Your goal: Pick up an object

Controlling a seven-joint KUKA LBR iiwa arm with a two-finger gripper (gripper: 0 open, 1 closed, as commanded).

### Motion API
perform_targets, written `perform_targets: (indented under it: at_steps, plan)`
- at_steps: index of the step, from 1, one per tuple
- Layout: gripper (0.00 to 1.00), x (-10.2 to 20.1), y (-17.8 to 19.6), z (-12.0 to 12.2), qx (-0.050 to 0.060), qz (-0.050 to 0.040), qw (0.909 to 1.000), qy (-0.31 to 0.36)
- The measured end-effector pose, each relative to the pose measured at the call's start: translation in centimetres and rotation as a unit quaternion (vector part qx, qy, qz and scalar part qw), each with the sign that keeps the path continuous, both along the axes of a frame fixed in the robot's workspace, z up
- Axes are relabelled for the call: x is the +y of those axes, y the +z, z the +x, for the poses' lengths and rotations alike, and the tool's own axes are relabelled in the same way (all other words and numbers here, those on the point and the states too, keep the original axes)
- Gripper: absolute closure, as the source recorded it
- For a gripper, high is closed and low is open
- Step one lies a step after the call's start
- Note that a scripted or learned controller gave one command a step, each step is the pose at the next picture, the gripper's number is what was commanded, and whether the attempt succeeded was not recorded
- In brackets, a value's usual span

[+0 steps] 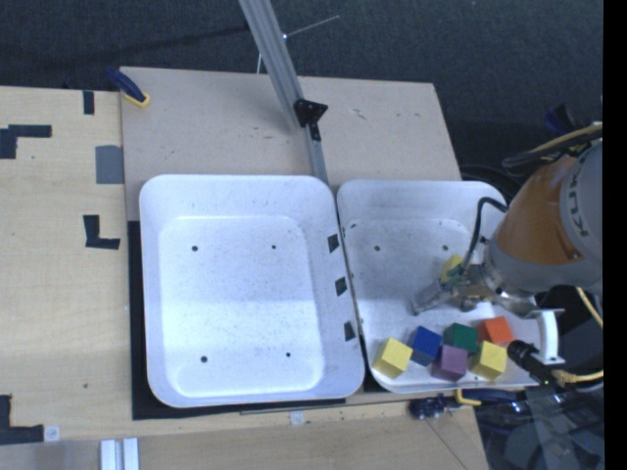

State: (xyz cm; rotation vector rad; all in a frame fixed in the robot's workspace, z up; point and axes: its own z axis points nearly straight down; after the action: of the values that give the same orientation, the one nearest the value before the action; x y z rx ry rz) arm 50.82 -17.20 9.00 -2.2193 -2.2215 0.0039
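Observation:
Several small blocks lie along the front edge of the right bin [392, 213]: a yellow block [394, 356], a blue block [425, 344], a purple block [452, 361], a green block [459, 337], an orange block [497, 330] and a second yellow block [490, 359]. My gripper [438, 297] hangs low over the middle right of this bin, just behind the row of blocks. A small yellow piece [451, 266] shows right beside the gripper's far side, partly hidden by it. Whether anything is held is unclear.
The left bin [157, 262] stands beside the right one, touching it. A grey metal bar [274, 47] slants down from the top to the bins' shared back corner. The arm's grey and orange body [549, 228] covers the right bin's right rim.

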Motion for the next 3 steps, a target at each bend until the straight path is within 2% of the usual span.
perform_targets:
  at_steps: [1,3]
  plan:
    - [1.00,0.1,1.1,0.0,0.001,0.0012,1.0000,0.000]
    - [1.00,1.1,13.4,0.8,-0.004,-0.0005,1.0000,0.001]
